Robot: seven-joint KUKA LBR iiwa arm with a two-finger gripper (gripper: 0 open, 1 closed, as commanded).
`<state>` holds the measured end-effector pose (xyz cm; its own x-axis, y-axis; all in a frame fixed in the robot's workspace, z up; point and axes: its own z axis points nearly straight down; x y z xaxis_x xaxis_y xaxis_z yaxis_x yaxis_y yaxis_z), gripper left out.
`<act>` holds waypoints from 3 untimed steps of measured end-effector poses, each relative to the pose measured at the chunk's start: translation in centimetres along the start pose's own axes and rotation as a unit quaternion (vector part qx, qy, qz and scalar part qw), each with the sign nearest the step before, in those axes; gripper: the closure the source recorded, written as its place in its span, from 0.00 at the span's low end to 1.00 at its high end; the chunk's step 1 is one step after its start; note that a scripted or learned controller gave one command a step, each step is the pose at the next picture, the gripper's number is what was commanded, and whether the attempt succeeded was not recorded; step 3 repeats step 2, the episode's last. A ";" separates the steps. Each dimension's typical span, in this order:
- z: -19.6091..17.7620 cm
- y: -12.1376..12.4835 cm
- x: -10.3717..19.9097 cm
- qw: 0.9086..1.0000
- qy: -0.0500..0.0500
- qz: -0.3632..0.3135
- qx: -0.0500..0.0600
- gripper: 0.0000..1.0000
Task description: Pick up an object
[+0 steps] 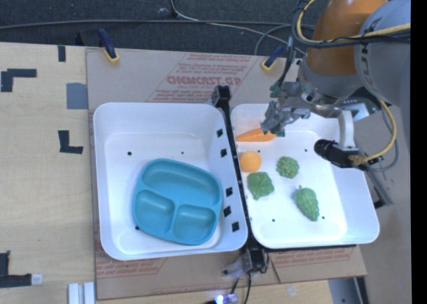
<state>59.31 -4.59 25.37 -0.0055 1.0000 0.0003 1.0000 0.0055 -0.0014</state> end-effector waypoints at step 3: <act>2.0 -2.1 9.5 1.000 0.000 0.001 0.001 1.00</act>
